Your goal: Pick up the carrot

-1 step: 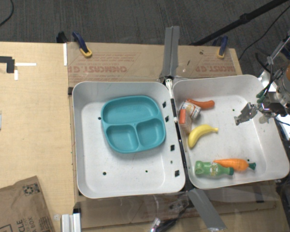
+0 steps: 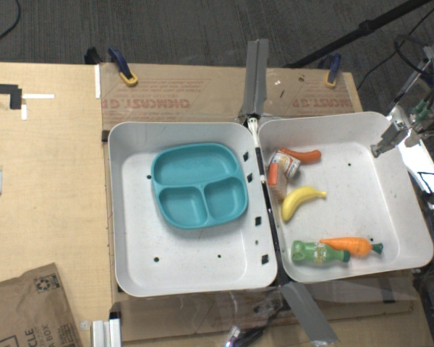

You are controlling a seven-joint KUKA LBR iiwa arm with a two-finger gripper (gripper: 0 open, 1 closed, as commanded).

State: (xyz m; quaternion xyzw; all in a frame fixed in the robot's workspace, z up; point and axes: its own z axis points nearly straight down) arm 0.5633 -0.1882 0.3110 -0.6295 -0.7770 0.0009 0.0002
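Observation:
The carrot (image 2: 349,246), orange with a green stub at its right end, lies flat near the front edge of the right bin (image 2: 390,215). It touches a green bottle (image 2: 312,253) lying on its left. My gripper (image 2: 388,140) hangs at the right bin's far right corner, well behind the carrot and to its right. Nothing shows in the gripper.
A yellow banana (image 2: 301,200) lies mid-bin. Behind it are an orange sausage-like toy (image 2: 304,155), a small can (image 2: 285,166) and a small orange piece (image 2: 273,173) by the left wall. A teal divided plate (image 2: 200,185) sits in the left bin (image 2: 130,215).

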